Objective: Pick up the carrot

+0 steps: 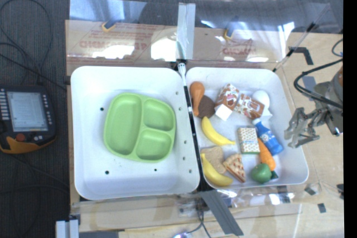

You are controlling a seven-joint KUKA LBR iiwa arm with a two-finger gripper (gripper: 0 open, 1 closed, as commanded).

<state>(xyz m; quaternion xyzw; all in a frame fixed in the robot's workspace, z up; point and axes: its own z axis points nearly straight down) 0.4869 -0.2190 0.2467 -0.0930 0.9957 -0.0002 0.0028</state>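
Two white bins sit side by side — the left bin (89,175) holds a green divided plate (139,127), the right bin (284,97) a heap of toy food. The gripper (301,130) hangs just outside the right bin's right wall, holding nothing — its jaw gap I cannot tell. The carrot (266,155) lies near that bin's lower right corner, between a blue bottle (268,138) and a green pepper (260,173).

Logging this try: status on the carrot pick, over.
Gripper outside right bin, beside its right wall. Carrot lying in bin, untouched. Blue bottle and green fruit crowd it.
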